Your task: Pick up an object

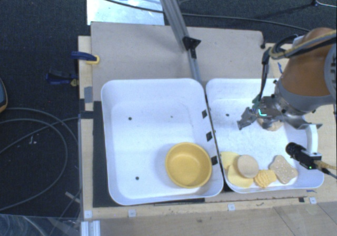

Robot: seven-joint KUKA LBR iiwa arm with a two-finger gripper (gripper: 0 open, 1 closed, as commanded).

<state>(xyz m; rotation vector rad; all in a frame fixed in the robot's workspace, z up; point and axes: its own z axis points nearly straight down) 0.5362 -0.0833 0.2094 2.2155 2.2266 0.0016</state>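
Note:
My gripper (257,118) hangs over the middle of the right bin (226,92), with the orange-banded arm (310,66) reaching in from the right. A small tan object (272,124) lies right beside the gripper, partly hidden by it; whether it is gripped cannot be told. Along the right bin's front edge lie a yellow flat piece (229,159), a round beige disc (247,166), a ridged yellow piece (265,178) and a beige bread-shaped piece (283,169).
A yellow bowl (188,164) sits upright at the front right of the left bin (131,103). A grey pole (174,13) slants down to the bins' shared wall. A black fitting (301,155) sticks out over the right bin's right rim.

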